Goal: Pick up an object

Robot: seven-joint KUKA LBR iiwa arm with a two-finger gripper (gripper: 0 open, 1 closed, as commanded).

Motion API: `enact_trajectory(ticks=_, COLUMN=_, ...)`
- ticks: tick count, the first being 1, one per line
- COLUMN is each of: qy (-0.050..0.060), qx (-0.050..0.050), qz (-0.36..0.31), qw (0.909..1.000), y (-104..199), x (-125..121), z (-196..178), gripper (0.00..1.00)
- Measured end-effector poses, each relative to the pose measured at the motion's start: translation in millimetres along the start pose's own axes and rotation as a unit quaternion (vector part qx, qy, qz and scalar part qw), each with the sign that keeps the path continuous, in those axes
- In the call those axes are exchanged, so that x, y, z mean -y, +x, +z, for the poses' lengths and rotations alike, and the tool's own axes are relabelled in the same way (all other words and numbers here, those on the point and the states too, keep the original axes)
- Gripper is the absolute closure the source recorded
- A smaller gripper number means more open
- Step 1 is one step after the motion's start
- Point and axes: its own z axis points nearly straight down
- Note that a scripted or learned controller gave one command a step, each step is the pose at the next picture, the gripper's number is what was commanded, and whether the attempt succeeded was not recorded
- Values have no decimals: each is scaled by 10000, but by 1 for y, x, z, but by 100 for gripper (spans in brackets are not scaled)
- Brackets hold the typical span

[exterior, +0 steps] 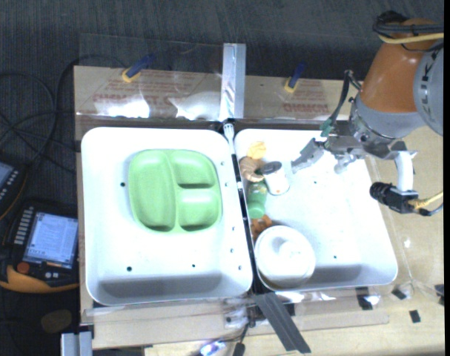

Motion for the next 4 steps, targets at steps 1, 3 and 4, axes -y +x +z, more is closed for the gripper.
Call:
enact_trajectory(ticks=1, qy=-6, qx=6, qz=-1113, qw=9938, y=11, x=-8, z=132, gripper=0)
enact_trajectory(ticks=3, qy=-61, qx=12, qz=-703, qw=9975, y=0, x=-55, z=131, gripper=100)
enact_trajectory(ticks=4, qy=-2, qx=11, qz=-46, qw=10000, y=82, x=-66, z=48, gripper=100)
